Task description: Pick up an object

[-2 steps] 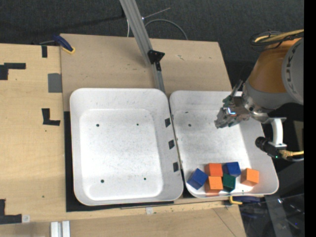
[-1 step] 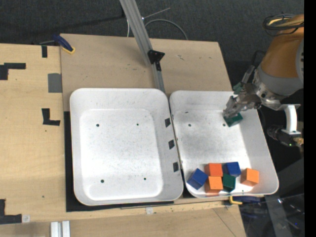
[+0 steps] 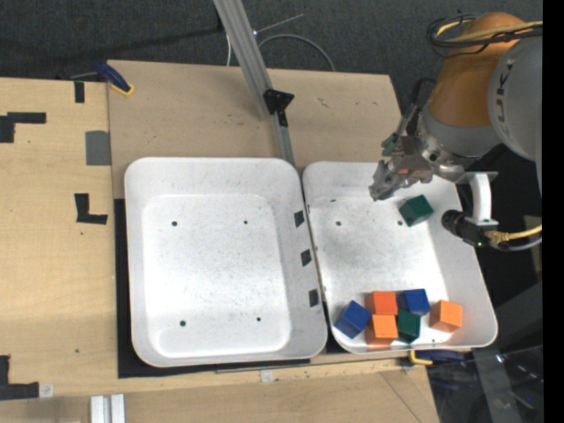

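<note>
My hand (image 3: 390,179) hangs over the far part of the right bin (image 3: 352,179); whether it is apart or together I cannot tell from this angle. A dark green block (image 3: 415,209) lies alone just beside it, apart from the cluster of blue, orange and green blocks (image 3: 398,315) at the near wall. That lone block looks my best target: centre above it, then descend straight.
</note>
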`<state>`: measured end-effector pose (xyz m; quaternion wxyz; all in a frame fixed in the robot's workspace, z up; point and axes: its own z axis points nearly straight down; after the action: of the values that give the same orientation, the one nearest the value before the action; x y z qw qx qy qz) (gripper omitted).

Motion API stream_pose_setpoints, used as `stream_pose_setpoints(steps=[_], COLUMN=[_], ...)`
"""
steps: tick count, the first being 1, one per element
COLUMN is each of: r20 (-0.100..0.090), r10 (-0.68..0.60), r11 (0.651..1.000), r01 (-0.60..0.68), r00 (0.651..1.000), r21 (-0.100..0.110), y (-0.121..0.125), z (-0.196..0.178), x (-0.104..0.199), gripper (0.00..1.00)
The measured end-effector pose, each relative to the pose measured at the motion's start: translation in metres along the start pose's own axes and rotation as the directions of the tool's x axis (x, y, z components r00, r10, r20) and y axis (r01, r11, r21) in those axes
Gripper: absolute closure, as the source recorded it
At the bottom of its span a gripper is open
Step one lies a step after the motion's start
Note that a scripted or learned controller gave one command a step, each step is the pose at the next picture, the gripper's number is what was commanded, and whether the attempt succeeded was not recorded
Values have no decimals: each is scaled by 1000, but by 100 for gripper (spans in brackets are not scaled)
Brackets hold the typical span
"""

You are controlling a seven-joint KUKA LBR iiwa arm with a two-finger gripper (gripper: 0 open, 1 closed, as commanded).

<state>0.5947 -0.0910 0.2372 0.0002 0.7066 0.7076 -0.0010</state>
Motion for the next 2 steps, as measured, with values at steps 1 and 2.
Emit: stream_pose_setpoints(steps=[1, 2], r20=[-3, -4], r10=[-5, -6], r11=[1000, 1000], r01=[5, 6], r00=[1000, 1000], r21=[-1, -1], y=[18, 32], z=[-8, -14], x=[47, 104], gripper=[100, 100])
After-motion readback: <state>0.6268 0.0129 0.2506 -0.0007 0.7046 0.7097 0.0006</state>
